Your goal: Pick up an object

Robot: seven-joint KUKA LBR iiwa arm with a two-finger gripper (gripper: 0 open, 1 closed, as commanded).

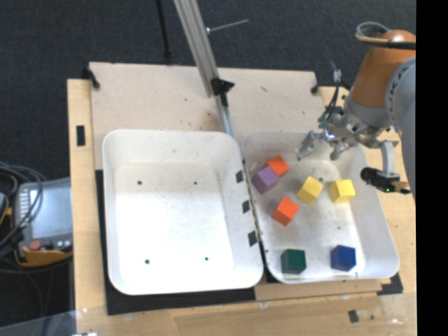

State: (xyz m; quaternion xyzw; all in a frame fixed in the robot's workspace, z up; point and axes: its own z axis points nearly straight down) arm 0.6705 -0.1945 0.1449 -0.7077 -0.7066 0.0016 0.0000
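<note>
Seen from above at a slant: a pale wooden counter carrying two shallow white bins side by side. Left bin bare white inside, speckled with fine dark dots. Right bin loaded with seven small cubes, all matte and solid in colour. Nearest the dividing rims, a purple cube touching an orange cube at its upper right. Lower down, a second, red-orange cube, standing apart. To the right, two yellow cubes, the left one and the right one, near each other but apart. Along the near wall, a dark green cube and a blue cube, well apart from the rest. Reached in from the right, the grey arm with its orange band, ending in the tool hung over the far part of the right bin, above and to the right of the orange cube. Tool fingers spread apart, released, with no cube between them. Leaned across the far side of the counter, a slim metal rail.
</note>
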